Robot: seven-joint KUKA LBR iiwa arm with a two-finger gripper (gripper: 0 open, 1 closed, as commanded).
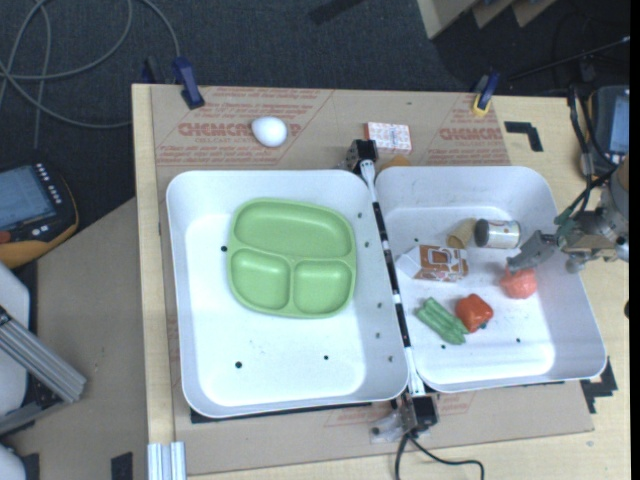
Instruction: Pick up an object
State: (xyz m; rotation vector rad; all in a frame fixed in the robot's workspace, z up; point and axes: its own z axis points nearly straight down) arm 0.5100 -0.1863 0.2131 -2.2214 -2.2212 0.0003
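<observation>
The right bin (560, 353) holds several small objects. A pinkish-red round fruit (519, 285) lies near its right wall. A red pepper (475, 311) and a green pod (440, 321) sit side by side toward the front. A silver can (498, 233) lies on its side by a tan cork-like piece (460, 235), with a printed packet (440, 261) just left of them. My gripper (528, 256) reaches in from the right and hangs just above the round fruit, between it and the can. Nothing shows in its grasp.
A green divided plate (292, 258) fills the middle of the left bin (200, 348). On the board behind the bins lie a white egg (268, 130) and a small patterned box (388, 136). Blue clamps (186, 81) grip the back edge.
</observation>
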